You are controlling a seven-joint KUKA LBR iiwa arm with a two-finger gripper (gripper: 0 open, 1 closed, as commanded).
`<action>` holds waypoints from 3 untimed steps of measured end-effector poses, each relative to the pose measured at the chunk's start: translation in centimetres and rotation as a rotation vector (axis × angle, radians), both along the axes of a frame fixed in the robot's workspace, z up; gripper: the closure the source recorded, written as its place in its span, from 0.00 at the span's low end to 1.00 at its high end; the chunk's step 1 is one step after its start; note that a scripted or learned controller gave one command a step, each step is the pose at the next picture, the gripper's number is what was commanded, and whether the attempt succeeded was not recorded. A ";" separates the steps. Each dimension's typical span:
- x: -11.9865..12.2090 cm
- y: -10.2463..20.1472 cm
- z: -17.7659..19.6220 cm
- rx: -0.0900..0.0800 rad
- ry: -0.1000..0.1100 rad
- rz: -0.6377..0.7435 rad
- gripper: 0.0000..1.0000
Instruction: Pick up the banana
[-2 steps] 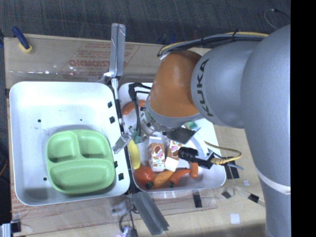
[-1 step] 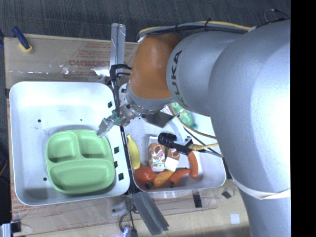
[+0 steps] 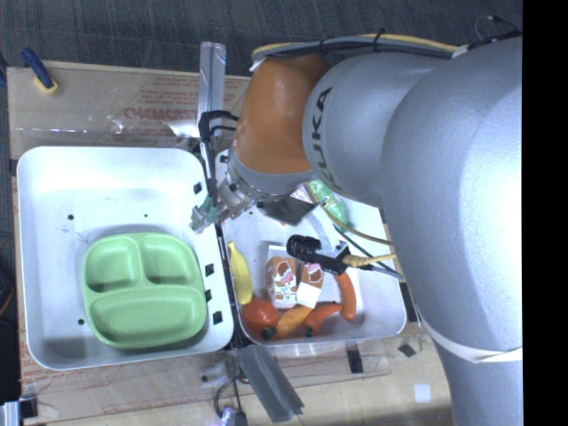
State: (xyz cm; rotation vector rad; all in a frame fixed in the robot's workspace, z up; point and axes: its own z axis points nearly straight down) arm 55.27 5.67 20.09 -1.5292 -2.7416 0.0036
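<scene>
Gripper (image 3: 213,211), grip state I cannot tell, is hovering just above the banana (image 3: 240,275), which I'm seeing lying lengthwise below it along the bin's (image 3: 382,327) left wall.

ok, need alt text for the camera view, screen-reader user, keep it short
A grey arm with an orange band reaches over the right white bin, where a banana lies at the left edge beside a small carton and orange vegetables. The left bin holds a green divided plate.
</scene>
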 end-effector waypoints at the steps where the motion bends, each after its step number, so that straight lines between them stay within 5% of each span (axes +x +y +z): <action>1: 0.0 0.0 0.0 0.000 0.000 0.000 0.00; 2: -3.0 -5.3 -1.0 0.001 0.000 0.119 0.00; 3: -1.2 -2.9 -0.9 0.001 -0.002 0.151 0.00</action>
